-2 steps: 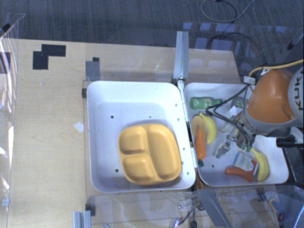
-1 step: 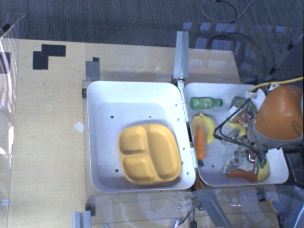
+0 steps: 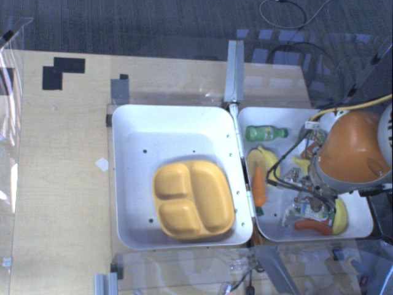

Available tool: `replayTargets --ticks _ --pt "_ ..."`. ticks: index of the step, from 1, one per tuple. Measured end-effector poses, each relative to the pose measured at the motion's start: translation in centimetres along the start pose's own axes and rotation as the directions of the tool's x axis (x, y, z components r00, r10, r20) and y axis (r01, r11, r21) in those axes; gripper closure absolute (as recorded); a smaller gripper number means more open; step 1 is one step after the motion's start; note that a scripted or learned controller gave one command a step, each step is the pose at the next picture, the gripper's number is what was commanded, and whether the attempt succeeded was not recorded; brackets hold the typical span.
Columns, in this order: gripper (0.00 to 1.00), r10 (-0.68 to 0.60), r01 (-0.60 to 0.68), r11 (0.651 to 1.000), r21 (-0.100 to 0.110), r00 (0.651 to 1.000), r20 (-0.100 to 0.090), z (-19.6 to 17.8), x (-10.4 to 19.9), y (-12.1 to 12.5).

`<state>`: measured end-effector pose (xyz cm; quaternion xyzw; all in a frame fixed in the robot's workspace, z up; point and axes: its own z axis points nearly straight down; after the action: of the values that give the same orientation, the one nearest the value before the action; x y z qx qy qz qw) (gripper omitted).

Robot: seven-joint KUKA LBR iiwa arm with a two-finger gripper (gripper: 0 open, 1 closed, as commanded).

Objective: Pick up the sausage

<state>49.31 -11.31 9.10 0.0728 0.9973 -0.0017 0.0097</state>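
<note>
- Camera view: gripper [image 3: 310, 209] low in right bin [image 3: 362, 231], just above sausage [image 3: 312, 227].
- Finger state: cannot tell.
- Sausage near front wall, beside banana [image 3: 339, 218].
- Yellow tray [image 3: 193, 198] in left bin [image 3: 132, 165].

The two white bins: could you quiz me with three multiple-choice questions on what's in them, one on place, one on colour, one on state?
1. Where does the sausage lie?
A. right bin, near edge
B. left bin
C. on the bench

2. What colour is the divided tray in the left bin?
A. blue
B. yellow
C. red

3. How is the green bottle?
A. upright
B. hanging from the claw
C. lying on its side

Answers: 1 A, it lies along the right bin's near edge beside a banana. 2 B, the tray is plainly yellow. 3 C, it lies flat at the bin's far end.
</note>
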Motion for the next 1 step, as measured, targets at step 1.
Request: replayTargets --ticks 1 --pt "0.00 0.000 0.000 1.000 0.000 1.000 0.000 0.01 0.01 0.00"
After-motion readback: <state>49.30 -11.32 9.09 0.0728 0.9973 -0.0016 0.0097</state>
